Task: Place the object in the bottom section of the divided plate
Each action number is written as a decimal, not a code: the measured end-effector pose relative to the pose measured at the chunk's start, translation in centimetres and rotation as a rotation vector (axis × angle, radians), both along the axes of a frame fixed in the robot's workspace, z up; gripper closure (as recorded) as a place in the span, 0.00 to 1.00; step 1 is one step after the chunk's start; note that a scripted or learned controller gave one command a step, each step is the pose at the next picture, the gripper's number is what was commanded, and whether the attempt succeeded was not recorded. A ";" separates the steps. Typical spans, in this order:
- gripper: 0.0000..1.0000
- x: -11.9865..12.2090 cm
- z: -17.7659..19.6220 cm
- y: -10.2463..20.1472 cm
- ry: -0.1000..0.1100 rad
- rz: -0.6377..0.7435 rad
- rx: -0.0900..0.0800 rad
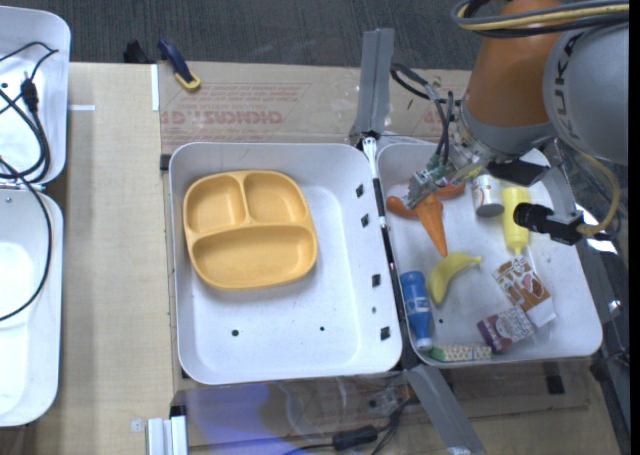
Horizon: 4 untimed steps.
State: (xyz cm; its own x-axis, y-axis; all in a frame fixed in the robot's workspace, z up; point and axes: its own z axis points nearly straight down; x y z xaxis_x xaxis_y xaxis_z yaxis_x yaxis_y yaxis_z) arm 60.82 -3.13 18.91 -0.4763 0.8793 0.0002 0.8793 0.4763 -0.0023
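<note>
Yellow divided plate, one; one carrot; gripper grip unclear.

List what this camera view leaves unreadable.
- End effector: finger state, lost in wrist clutter and cables.
- Carrot: whether gripped or just touched, its upper end sits under the end effector.
- Snack packets: print too small.
- Arm base: cut off at the right edge.

The arm runs off the top and right edges and hides the right bin's far right corner. Wrist cabling covers the orange carrot's upper end — the gripper's grip is unreadable.
</note>
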 end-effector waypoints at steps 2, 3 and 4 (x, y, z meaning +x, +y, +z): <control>1.00 1.5 -7.4 17.2 -0.004 -0.485 -0.004; 0.00 1.4 -7.6 17.2 0.000 -0.483 -0.004; 0.00 -3.6 4.3 12.1 0.002 -0.895 -0.007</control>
State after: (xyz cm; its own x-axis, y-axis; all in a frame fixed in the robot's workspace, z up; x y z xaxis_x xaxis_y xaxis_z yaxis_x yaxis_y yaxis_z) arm 57.21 8.95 23.24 0.3879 0.9217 -0.0067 0.9217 -0.3880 -0.0041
